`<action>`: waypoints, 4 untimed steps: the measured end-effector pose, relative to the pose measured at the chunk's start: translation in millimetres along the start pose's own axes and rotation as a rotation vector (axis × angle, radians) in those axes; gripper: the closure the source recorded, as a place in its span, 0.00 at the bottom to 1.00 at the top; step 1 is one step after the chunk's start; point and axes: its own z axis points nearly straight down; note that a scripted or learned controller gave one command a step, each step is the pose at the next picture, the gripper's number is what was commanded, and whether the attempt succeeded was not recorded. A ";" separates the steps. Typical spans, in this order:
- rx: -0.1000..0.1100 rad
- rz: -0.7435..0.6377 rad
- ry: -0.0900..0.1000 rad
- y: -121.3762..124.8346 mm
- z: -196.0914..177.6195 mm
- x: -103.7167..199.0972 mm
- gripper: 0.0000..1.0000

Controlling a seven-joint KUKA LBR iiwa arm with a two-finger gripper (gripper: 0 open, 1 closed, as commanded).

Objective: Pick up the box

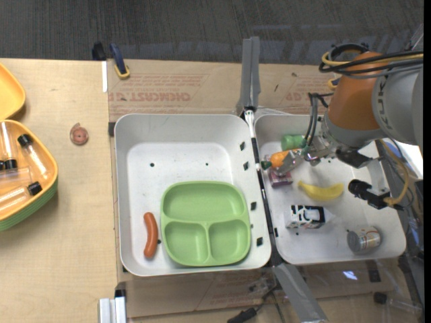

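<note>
Gripper low in right bin, near carrot; finger opening cannot be told. Box lies apart, below banana; label unreadable. Cardboard lettering reads mirrored.

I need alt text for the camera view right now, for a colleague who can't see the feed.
The arm's gripper hangs over the upper left of the right bin, beside an orange item and apart from the black-and-white box. That bin also holds a banana, a can and a green object; the left bin holds a green divided tray and a sausage.
</note>
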 end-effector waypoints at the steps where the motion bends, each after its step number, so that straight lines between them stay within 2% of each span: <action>1: 0.005 0.295 -0.002 52.5 -89.9 36.8 0.00; 2: 0.007 0.125 0.000 36.0 -89.7 100.5 0.00; 3: 0.007 0.048 0.000 14.9 -89.7 144.2 0.00; 4: 0.006 0.442 -0.002 4.9 -89.4 113.5 0.00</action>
